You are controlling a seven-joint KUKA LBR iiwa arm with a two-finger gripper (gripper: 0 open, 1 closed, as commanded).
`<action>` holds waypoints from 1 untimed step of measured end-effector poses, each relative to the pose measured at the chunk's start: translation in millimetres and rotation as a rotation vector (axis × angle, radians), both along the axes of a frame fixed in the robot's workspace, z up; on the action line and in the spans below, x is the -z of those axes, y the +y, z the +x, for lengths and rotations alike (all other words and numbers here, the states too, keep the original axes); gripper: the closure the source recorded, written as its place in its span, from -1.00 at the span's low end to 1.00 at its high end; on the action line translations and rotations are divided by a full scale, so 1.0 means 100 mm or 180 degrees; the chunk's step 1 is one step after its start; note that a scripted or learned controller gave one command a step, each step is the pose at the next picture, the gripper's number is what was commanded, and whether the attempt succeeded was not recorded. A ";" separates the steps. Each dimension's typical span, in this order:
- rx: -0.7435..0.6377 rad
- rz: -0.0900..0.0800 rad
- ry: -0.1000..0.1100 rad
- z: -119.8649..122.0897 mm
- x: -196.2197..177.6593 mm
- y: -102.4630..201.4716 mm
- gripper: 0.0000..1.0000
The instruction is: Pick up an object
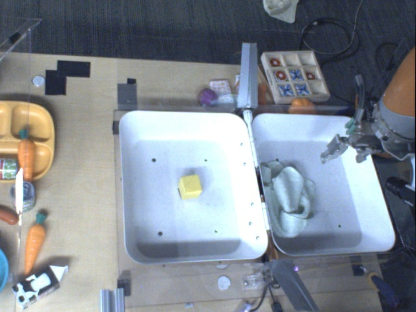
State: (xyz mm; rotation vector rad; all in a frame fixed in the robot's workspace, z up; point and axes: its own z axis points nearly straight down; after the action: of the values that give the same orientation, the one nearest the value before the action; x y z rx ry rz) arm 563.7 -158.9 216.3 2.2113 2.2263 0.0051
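Approach is the step: our gripper (339, 149) hangs with fingers apart and holding nothing over the right white bin's (370, 236) far side; next we descend onto the crumpled grey-white cloth (290, 197) at its left edge.

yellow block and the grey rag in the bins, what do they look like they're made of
The yellow block in the left bin looks like a soft foam or sponge cube: matte, no glare, slightly rounded edges, though painted wood is possible. The grey rag in the right bin looks like woven or terry cloth: it lies crumpled in soft folds with a dull surface.
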 end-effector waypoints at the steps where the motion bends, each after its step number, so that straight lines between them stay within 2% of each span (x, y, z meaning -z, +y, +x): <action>1: -0.0024 0.0002 0.0006 0.23 1.15 0.50 -1.00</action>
State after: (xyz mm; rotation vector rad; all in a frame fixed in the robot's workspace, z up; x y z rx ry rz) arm 586.7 -109.2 101.0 2.2041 2.2360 0.0039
